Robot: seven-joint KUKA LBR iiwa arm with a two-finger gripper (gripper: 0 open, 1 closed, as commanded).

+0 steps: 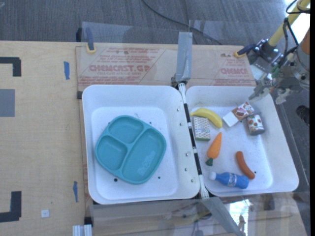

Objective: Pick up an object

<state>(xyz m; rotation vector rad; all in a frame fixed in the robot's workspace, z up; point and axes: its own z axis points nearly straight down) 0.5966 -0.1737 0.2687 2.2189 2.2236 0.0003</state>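
Left bin (pixel 93 102) has a teal divided plate (pixel 130 149) sitting in it. Right bin (pixel 283 176) has a banana (pixel 207 116), carrot (pixel 214 145), sausage (pixel 244 164), blue bottle (pixel 229 179), a can (pixel 255 123) and a couple of small boxes. Gripper (pixel 268 90) is at the upper right, above that bin's top edge.

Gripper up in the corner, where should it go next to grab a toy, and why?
Probably a short move down and to the left, toward the small box and can. The gripper sits over the right bin's top right edge with nothing between its fingers, and those two lie nearest it. The banana, carrot, sausage and bottle are farther off.
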